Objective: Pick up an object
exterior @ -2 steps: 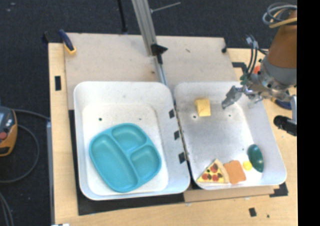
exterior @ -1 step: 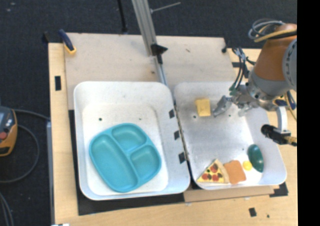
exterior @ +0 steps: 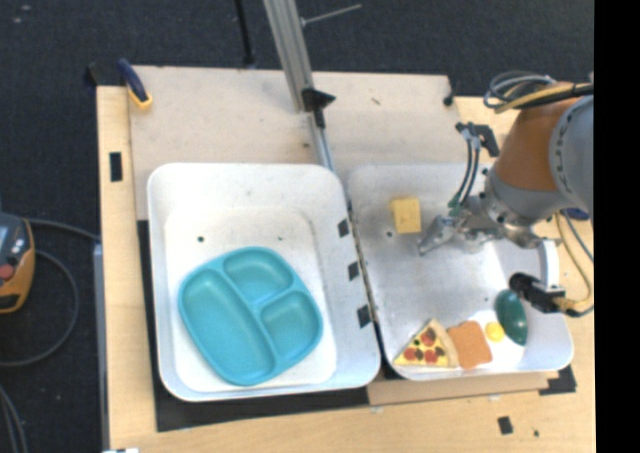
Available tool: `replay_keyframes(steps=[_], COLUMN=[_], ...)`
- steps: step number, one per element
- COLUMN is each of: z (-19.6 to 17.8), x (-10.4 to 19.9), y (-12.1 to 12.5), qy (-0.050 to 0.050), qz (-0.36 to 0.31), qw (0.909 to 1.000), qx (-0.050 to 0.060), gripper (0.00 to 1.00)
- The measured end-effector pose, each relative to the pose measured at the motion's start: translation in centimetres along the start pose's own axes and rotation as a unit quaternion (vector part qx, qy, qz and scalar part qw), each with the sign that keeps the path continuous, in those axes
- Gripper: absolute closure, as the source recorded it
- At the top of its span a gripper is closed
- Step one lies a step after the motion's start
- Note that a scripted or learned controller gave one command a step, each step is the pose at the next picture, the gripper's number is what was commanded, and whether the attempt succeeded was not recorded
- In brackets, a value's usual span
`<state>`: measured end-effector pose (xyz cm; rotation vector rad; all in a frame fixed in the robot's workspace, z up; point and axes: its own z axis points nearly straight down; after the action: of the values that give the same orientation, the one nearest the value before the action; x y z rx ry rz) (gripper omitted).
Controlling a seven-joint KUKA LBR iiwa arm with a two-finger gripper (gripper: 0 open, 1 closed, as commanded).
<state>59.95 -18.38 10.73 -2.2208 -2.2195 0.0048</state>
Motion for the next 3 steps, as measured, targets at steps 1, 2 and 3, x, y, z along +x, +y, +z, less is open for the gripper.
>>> replay_keyframes(steps=[1,2,3], z=[0.6,-0.6,-6.2], x=[-0.1,-0.2,0.6], y=[0.1,0.1,0.0], qy=[0.000,-0.001,-0.001], qz=[0.000,0.001,-0.002], qw=[1.0000,1.0000,1.0000], qx=[-0.002,-0.004,-0.005], gripper=[0.00,1.00,1.00])
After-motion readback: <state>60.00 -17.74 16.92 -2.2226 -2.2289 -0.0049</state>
